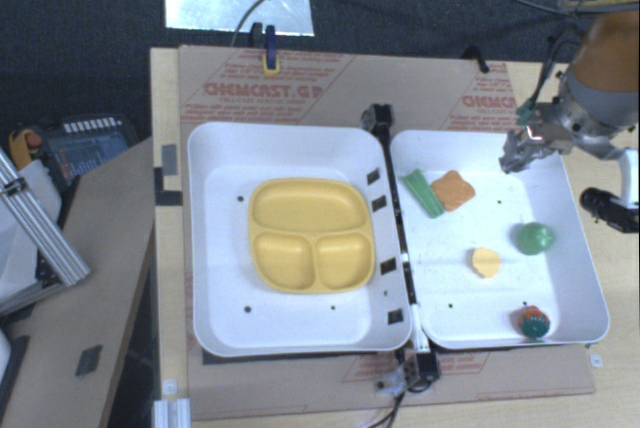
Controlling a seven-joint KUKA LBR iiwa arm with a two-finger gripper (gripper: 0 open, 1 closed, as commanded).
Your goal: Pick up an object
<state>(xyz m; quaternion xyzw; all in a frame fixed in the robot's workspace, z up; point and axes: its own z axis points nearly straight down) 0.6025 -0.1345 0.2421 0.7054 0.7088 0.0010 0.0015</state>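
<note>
The right bin [570, 216] holds several small objects: a green stick [422, 193] next to an orange piece [454, 189], a yellow chunk [486, 262], a green ball [535, 238] and a red-and-green toy [533, 321] near the front right corner. My gripper [520, 154] hangs over the back right part of this bin, apart from every object, with nothing visible between its fingers. The nearest things are the orange piece to its left and the green ball in front of it.
The left bin [215, 216] carries a yellow three-compartment plate [308, 234]. A black divider [392, 226] with clips runs between the bins. Cables arc over the back of the bench, and clutter stands at the far left.
</note>
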